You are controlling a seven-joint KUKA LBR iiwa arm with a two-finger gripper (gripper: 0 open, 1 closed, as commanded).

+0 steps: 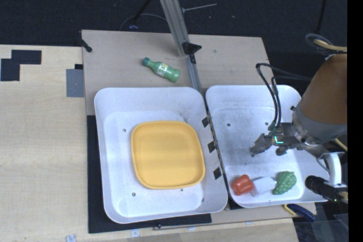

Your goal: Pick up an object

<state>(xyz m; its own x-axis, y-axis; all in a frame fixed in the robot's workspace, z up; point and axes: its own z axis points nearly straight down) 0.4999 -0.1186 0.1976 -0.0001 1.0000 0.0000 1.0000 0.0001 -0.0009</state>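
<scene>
My gripper (260, 147) hangs low over the middle of the right bin (238, 105), reaching in from the right. Nothing shows in it. At the bin's front edge lie a red toy pepper (243, 184), a small white block (264, 185) and a green bumpy toy like broccoli (285, 182), all in a row. The gripper stands above and a little behind them, apart from each. A yellow square plate (167, 154) lies flat in the left bin (113, 107).
A green bottle (161, 69) lies on its side on the bench behind the left bin. A slanted aluminium post (174, 8) rises behind the divider between the bins. Black cables (272, 93) loop over the right bin's back.
</scene>
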